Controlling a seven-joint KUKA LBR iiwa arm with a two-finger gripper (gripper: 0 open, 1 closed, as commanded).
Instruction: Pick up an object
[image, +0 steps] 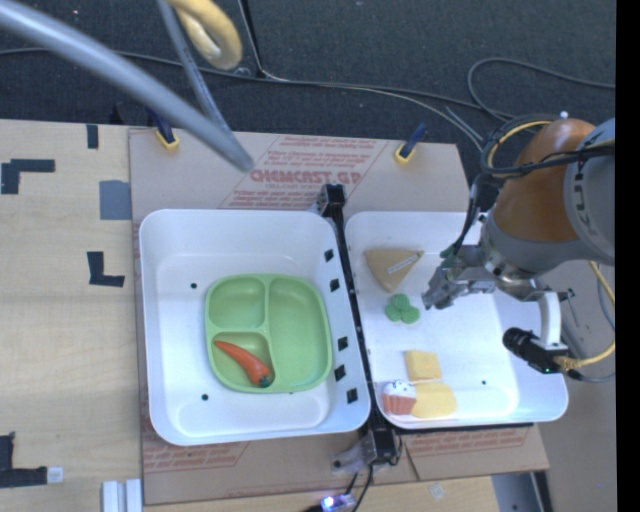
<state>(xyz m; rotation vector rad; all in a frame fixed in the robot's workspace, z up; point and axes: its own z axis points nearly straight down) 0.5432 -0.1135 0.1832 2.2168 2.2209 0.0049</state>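
Note:
The right bin (520, 400) holds a tan wedge-shaped piece (392, 267) near its far left, a small green leafy piece (403, 310) below it, a yellow block (422, 365), a paler yellow piece (433, 402) and a small cupcake (399, 398) at the near edge. My gripper (440, 293) hangs over the right bin, just right of the green piece and below the tan wedge, with nothing seen between its tips. In the left bin a green divided plate (300, 325) carries a red-orange carrot (243, 360).
The left bin (170, 300) and right bin meet at a black divider (345, 300). The grey arm with its orange band (545, 190) fills the right side. A grey pole (130, 80) crosses the upper left. Cables lie behind the bins.

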